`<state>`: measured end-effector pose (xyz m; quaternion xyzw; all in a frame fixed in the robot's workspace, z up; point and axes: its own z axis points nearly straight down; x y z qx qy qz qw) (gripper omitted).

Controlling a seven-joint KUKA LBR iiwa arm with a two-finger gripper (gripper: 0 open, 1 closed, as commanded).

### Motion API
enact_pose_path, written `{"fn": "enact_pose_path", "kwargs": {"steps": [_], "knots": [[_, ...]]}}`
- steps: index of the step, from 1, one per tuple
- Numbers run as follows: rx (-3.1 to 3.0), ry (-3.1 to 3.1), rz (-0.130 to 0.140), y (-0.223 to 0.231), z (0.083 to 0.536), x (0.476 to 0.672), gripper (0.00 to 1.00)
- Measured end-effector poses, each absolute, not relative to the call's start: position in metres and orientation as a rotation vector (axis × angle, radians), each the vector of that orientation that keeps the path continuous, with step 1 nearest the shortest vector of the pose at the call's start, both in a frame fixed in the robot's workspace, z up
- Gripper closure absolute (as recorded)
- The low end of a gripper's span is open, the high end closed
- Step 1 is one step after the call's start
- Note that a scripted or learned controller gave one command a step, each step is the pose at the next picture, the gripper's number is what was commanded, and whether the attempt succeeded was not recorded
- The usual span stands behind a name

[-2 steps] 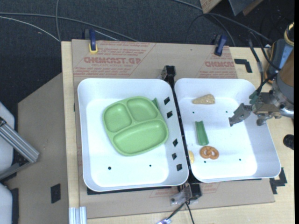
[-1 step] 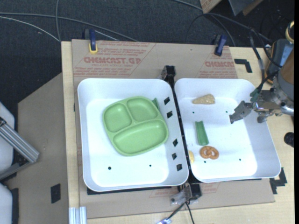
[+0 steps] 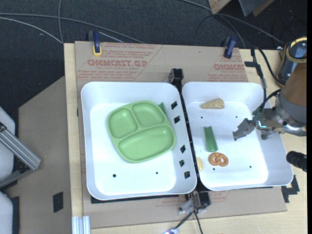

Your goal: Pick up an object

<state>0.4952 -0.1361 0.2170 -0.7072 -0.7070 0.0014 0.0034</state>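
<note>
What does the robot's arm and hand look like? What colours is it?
The arm is chunky and rounded, brownish-orange where it enters, with a shiny grey metal ring below that. The hand is small and dark grey, with thin metal fingers. Black cables loop beside the arm.
</note>
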Motion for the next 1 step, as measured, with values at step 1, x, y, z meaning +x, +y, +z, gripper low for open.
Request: {"fn": "enact_pose_path", "kwargs": {"steps": [1], "knots": [[-2.217,-2.216,0.003,-0.1331,0.1701,0.4865,0.00]]}}
